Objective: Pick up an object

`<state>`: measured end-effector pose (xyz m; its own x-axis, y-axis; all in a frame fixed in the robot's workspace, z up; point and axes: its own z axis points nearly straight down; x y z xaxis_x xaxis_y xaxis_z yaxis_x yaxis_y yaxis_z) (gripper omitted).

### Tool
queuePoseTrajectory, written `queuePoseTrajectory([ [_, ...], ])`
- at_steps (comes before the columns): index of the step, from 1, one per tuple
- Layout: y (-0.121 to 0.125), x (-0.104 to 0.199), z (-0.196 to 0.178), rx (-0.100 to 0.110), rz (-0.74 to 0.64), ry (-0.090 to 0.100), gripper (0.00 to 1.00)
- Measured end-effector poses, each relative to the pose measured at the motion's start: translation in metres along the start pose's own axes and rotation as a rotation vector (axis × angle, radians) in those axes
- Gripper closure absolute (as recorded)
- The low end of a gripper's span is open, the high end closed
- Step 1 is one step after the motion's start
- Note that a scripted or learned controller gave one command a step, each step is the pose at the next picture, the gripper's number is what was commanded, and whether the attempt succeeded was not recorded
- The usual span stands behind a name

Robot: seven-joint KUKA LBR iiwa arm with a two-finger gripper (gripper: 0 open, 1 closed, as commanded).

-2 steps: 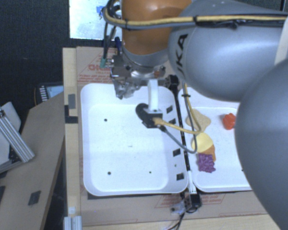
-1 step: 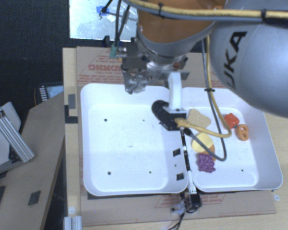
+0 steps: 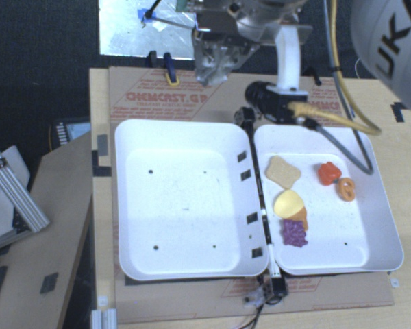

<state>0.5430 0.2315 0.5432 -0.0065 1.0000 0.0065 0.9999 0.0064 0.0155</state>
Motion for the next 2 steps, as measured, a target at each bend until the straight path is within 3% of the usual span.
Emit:
queuePoseTrajectory([
  [1,-0.054,-0.081,0.005,0.012,0.011,-0.006,1.0],
  [2,-0.024,-0.019,0.009,0.014,-0.002,-0.005,1.0],
])
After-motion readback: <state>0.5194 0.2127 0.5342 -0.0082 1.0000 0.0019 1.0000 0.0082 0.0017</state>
